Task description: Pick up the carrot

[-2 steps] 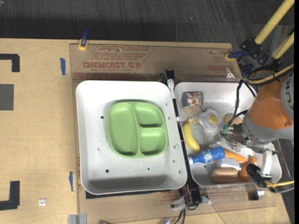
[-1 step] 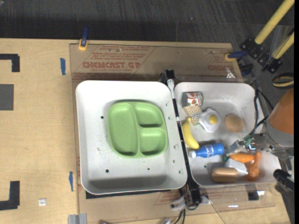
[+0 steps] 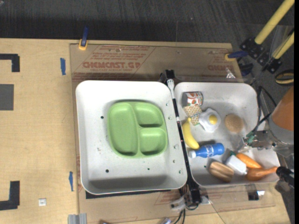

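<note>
The carrot [image 3: 248,161] lies at the right bin's [image 3: 243,90] five o'clock, crowded by neighbours, so the hand [image 3: 257,140], whose spread I cannot tell, risks snagging the wrong item.

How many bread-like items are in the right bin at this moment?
2. A round bun lies toward the bin's upper right, beside the fried egg. A long bread roll lies near the front edge, below the blue bottle. The arm may hide more.

White bins [image 3: 93,125], a green tray [image 3: 138,128], a yellow banana [image 3: 188,135], a blue bottle [image 3: 207,150], an orange carrot [image 3: 260,173].
</note>
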Controlling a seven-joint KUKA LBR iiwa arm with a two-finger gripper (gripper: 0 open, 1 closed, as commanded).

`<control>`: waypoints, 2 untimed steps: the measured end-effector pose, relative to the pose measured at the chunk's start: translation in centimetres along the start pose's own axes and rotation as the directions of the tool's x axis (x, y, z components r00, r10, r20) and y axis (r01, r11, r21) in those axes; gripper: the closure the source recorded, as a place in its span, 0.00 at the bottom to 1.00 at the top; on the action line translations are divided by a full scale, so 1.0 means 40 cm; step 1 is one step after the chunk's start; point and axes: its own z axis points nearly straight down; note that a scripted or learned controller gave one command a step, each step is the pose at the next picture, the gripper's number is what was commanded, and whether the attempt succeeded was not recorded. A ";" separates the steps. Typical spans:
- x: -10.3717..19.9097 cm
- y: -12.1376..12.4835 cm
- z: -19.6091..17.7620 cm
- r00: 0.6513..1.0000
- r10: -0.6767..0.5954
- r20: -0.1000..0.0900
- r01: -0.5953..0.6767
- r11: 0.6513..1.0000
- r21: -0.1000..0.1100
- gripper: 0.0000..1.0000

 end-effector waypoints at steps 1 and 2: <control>0.034 -0.004 0.024 0.956 -0.293 -0.010 0.293 0.956 0.007 1.00; 0.024 -0.001 0.024 0.796 -0.606 -0.010 0.606 0.796 -0.001 1.00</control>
